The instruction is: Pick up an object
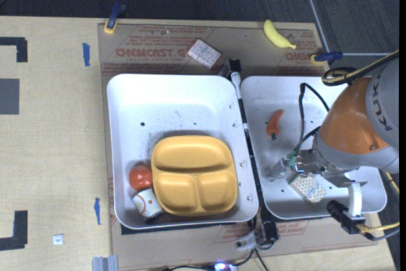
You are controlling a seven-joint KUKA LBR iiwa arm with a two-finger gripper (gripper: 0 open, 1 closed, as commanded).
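Note:
My gripper (287, 167) hangs low in the right bin (254, 136), near its front middle, below the orange wrist band. A small white patterned object (309, 188) lies on the bin floor just right of and in front of the gripper, partly hidden by the arm. An orange carrot-like piece (274, 124) lies further back in the same bin, apart from the gripper. In the left bin (127, 111) a yellow divided tray (193, 173) rests with a red ball (139, 176) and a small white and orange cup (147, 202) at its left.
A yellow banana (278, 35) and a small patterned box (203, 52) lie on the cardboard behind the bins. Blue clamps (114, 16) hold the cardboard's corners. Black cables loop over the right bin by the arm.

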